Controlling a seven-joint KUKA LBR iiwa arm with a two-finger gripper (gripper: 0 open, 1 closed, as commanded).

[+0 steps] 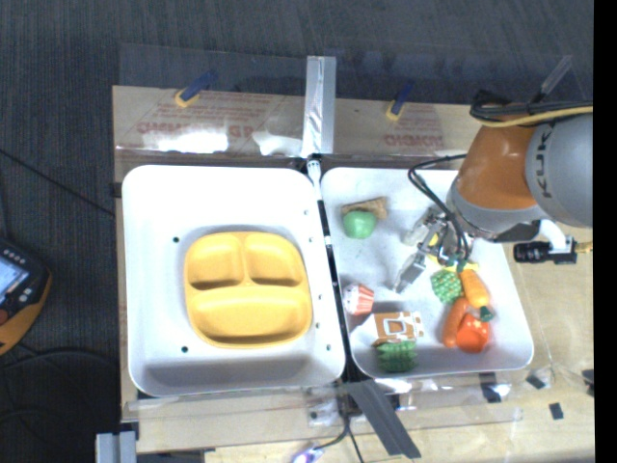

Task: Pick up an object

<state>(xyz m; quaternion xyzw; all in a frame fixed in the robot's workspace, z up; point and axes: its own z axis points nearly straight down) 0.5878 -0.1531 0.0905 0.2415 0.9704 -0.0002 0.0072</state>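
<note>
My gripper (414, 256) hangs low over the right bin (516, 360), open, with bare white floor between its fingers. Just right of it lie a green checkered piece (445, 285), an orange carrot (475, 288) and a red pepper (469, 331). Left of it, a green ball (359, 224) sits beside a brown piece (367, 207) toward the bin's back. Near the front are a pink-and-white cupcake (357, 299), a small orange-and-white box (397, 326) and a green leafy piece (395, 354). The gripper holds nothing.
The left bin (154, 355) holds a yellow divided tray (248, 286). A raised divider (329, 258) separates the two bins. The grey arm with its orange band (496, 172) comes in over the right bin's back right corner. Cables trail by the wrist.
</note>
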